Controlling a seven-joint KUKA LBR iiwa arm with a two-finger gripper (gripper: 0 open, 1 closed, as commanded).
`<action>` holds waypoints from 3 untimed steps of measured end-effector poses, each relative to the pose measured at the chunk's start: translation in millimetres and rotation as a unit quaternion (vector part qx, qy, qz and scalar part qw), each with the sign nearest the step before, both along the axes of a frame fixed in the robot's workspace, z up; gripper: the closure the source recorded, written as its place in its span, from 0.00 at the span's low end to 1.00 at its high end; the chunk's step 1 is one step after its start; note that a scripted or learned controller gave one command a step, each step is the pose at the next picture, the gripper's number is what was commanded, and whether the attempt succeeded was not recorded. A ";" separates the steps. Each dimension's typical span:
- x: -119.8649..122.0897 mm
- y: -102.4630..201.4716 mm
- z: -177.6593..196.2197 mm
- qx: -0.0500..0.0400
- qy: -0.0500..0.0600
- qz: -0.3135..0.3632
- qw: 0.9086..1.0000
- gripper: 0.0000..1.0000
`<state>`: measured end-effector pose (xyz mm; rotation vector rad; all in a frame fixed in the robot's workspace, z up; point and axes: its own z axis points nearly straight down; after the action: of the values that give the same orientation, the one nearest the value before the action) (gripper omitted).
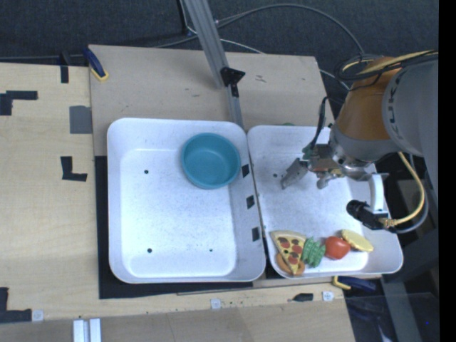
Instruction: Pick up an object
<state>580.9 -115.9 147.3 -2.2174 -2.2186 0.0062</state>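
Note:
My gripper [308,177] hangs over the middle of the right bin [285,148], its two grey fingers spread apart with nothing between them. Along that bin's front edge lie a pizza slice [288,250], a green leafy toy [312,251], a red tomato [337,247] and a yellow piece [357,240]. These toys sit well in front of the gripper, apart from it. A blue bowl [210,160] stands upright in the back right corner of the left bin [135,212].
The grey arm with its orange band [367,112] comes in from the right above the right bin's far side. A slanted metal pole [214,41] rises behind the bins. Black cables [370,216] hang by the right bin's right rim.

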 end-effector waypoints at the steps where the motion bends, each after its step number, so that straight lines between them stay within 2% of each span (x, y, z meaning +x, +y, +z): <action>1: -1.4 0.6 -53.2 0.000 0.000 0.000 1.000 0.00; 2: -0.2 0.6 -40.5 0.000 -0.003 0.000 1.000 1.00; 3: -3.8 2.3 20.5 -0.001 -0.005 0.000 1.000 1.00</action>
<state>577.0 -113.6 167.8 -2.2231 -2.2246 -0.0042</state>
